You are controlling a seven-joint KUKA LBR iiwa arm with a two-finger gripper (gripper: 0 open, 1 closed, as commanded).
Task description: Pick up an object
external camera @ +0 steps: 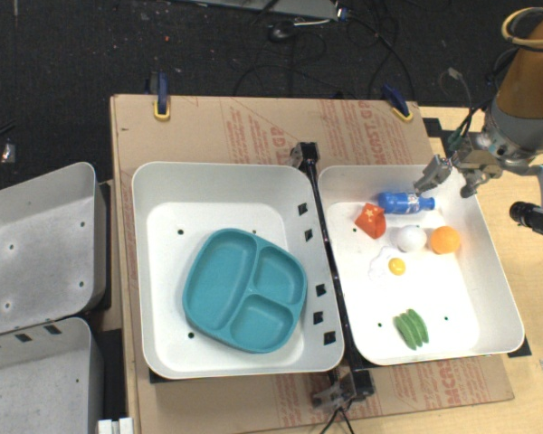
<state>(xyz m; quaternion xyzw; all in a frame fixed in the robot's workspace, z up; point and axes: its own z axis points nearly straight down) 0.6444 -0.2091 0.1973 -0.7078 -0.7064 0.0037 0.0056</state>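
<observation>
The right bin point(489, 333) holds a blue bottle point(404, 203) lying on its side, a red block point(372, 221), a white ball point(410, 238), an orange ball point(444, 240), a fried-egg toy point(389, 265) and a green pepper-like piece point(412, 327). My gripper point(452, 178) hangs over the bin's far right corner, just right of the blue bottle. Its two fingers are spread apart with nothing between them.
The left bin point(163, 206) holds a teal divided plate point(245, 289). Both bins rest on a cardboard sheet point(244, 125) clamped at the back. Grey trays point(36, 242) lie to the left. Cables cross the dark floor behind.
</observation>
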